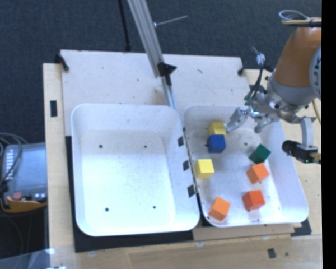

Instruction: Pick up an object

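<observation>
The gripper (247, 120) hangs over the far end of the right bin (291, 203), its two fingers spread apart with nothing between them; one finger (235, 120) reaches toward the upper yellow block (217, 129), which lies just beside it on the side away from the arm. Touching that block on its near side is a blue block (216, 143). Nearer the camera than the gripper, a second yellow block (204, 167) lies by the bin's inner wall, and a green block (260, 153) sits nearly straight below the fingers in the picture. Beyond the green one lie three orange blocks (all well apart from the gripper): one (258, 173) next to the green block, one (253, 199) further toward the front rim, and one (219, 208) at the front corner. The left bin (78, 116) lies well off to the far side from the arm. Both bins rest on a pale bench (123, 74) with a wooden edge, set on dark carpet (39, 21). A slanted metal post (145, 27) rises behind the bins, and a grey box (23, 172) with cables sits on the floor past the left bin.
</observation>
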{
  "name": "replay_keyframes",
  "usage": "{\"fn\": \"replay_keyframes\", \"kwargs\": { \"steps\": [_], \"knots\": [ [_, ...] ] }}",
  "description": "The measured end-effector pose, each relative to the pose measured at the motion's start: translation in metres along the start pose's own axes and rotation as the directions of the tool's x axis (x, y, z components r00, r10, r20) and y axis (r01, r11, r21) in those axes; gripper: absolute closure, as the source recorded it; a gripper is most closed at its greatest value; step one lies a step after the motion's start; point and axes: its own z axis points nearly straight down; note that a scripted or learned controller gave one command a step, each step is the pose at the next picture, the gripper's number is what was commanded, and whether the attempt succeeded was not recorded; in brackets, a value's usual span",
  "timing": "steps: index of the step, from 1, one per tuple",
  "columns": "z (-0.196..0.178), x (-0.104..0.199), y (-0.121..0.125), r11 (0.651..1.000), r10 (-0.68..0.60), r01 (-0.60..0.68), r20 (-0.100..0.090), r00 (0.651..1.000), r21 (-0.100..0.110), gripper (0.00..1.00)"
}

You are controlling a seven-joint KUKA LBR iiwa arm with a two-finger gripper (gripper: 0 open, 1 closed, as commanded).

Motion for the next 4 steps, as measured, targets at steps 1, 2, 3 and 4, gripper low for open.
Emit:
{"fn": "replay_keyframes", "kwargs": {
  "steps": [1, 2, 3, 4],
  "knots": [
    [-0.003, 0.000, 0.001, 1.000, 0.000, 0.000, 0.001, 1.000, -0.005, 0.00],
    [0.060, 0.001, 0.003, 1.000, 0.003, -0.003, 0.002, 1.000, 0.000, 0.00],
    [0.108, -0.006, 0.008, 1.000, 0.004, -0.004, -0.005, 1.000, -0.014, 0.00],
    [0.104, -0.008, 0.011, 1.000, 0.004, -0.004, 0.004, 1.000, -0.028, 0.00]
  ]
}}
